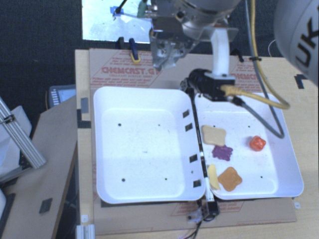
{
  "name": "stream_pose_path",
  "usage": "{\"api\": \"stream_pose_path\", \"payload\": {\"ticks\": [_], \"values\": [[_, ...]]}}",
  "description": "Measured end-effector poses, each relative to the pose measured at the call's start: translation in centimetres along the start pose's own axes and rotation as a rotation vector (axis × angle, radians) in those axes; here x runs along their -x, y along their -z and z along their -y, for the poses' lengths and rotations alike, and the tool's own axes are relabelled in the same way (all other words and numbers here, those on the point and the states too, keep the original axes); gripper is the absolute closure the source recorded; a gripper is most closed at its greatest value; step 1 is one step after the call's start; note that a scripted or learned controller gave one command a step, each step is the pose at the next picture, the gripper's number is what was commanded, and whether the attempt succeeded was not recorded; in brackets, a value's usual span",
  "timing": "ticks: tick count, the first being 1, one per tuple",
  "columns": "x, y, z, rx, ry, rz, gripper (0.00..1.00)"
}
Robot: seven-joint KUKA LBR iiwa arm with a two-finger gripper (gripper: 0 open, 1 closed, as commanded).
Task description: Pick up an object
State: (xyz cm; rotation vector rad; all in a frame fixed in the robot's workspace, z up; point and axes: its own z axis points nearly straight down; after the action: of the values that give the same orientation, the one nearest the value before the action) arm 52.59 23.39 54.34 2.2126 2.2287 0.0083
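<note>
Camera view, approach step of the pick. The gripper (163, 59) hangs high over the far rim of the left bin (139, 151), above the printed cardboard (119, 71) that lies on the table (84, 153); whether it is open or closed cannot be told, since its tip is blurred; nothing is seen in its grasp.

All candidate things lie in the right bin (271, 171), well apart from the gripper: a beige piece (214, 135) near the dividing wall; a purple piece (222, 152) just beside and in front of it; a red piece (257, 143) alone toward the bin's right side; an orange piece (230, 179) near the front rim; a yellow strip (213, 176) against the dividing wall, just beside the orange piece.

Judgement: no target is yet engaged, and the pick has not begun. The next move calls for travel across to the right bin, then a descent over one thing. The red piece looks the easiest choice, standing clear of its neighbours and of the walls; the yellow strip looks the hardest, the wall leaving little room on one side.
</note>
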Motion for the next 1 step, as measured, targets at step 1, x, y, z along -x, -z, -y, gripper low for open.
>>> {"api": "stream_pose_path", "payload": {"ticks": [1], "values": [[7.10,-0.76,4.13,-0.004,-0.011,0.003,1.00]]}}
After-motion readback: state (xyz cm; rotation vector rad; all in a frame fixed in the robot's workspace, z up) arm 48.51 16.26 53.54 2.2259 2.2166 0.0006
